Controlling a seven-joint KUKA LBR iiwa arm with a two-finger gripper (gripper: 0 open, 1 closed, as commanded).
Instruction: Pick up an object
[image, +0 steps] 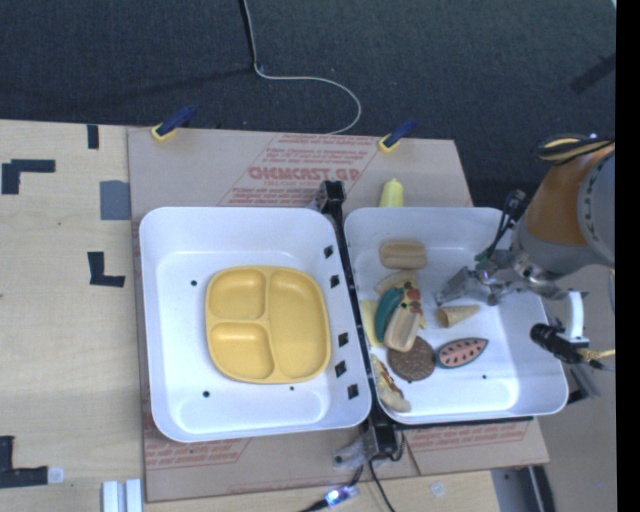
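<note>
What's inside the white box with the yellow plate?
Inside the left bin lies just the yellow divided plate, flat, with nothing in its three sections. Whatever might be under the plate is covered.

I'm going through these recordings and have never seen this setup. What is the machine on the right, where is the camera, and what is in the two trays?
One fixed camera looks down at a slant. The grey robot arm with an orange band reaches in from the right; its gripper is low over the right white bin, above toy foods: a tan bread-like piece, a small wedge, a watermelon slice and a brown round cookie. The left white bin holds a yellow divided plate. Nothing is visibly held.
</note>
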